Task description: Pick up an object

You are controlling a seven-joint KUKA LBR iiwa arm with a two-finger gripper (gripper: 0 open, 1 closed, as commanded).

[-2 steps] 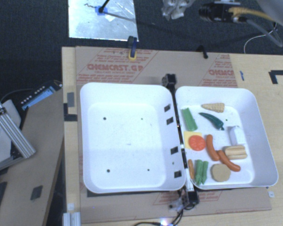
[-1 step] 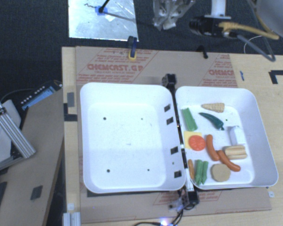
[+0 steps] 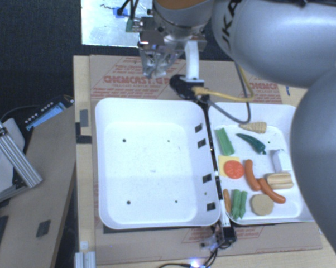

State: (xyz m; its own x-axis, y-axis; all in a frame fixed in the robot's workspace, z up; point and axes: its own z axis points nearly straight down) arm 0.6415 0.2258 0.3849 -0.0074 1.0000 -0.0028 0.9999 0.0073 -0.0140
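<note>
Plastic play food fills the right bin (image 3: pixel 291 113), at the right of the frame: a green pepper (image 3: pixel 252 142), a corn cob (image 3: pixel 254 127), a green pod (image 3: pixel 225 141), a tomato slice (image 3: pixel 234 170) on a yellow square, two sausages (image 3: pixel 263 184), a bread roll (image 3: pixel 279 180), a tan disc (image 3: pixel 262 205), a pair of green beans (image 3: pixel 239 202) and a small grey piece (image 3: pixel 277 159). The left bin (image 3: pixel 109 166) sits beside it at centre frame, both on the cardboard-covered worktop (image 3: pixel 129 74).

The gripper (image 3: pixel 155 66) hangs at the upper centre of the frame, above the worktop behind the left bin and well apart from the food. Its jaws point downward with nothing between them; whether they are spread or closed cannot be told.

All of the pieces look light, stiff and smooth, so probably a little slippery under the jaws. The bread roll seems the best choice: chunky, lying clear of its neighbours on one side, and easy to pinch across its short width. The tomato slice lies too flat, and the sausages are rounded and may roll away.
</note>
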